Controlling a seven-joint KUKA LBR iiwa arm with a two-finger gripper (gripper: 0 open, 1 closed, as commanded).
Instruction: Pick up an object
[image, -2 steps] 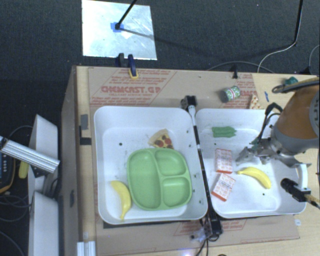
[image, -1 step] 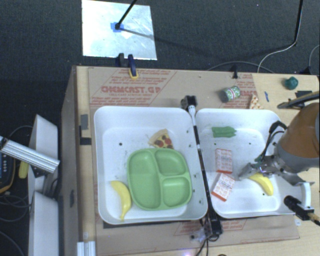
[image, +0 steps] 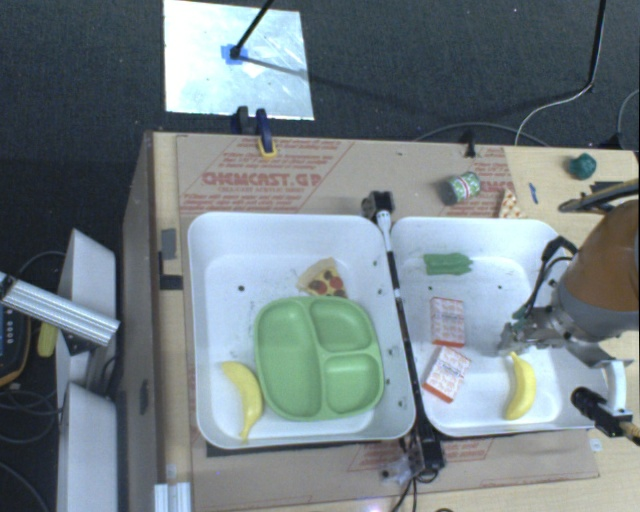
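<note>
While the gripper (image: 522, 338) hovers low in the right bin (image: 480, 240), grip state indiscernible, the nearest banana (image: 520, 387) lies just beside it at six o'clock; long axis roughly twelve-to-six.

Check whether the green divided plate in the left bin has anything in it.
Empty. The green divided plate shows bare compartments; the pizza slice and banana lie beside it.

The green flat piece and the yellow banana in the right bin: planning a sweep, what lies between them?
In the camera view, two red-and-white packets lie between the green flat piece and the yellow banana, left of the direct line.
</note>
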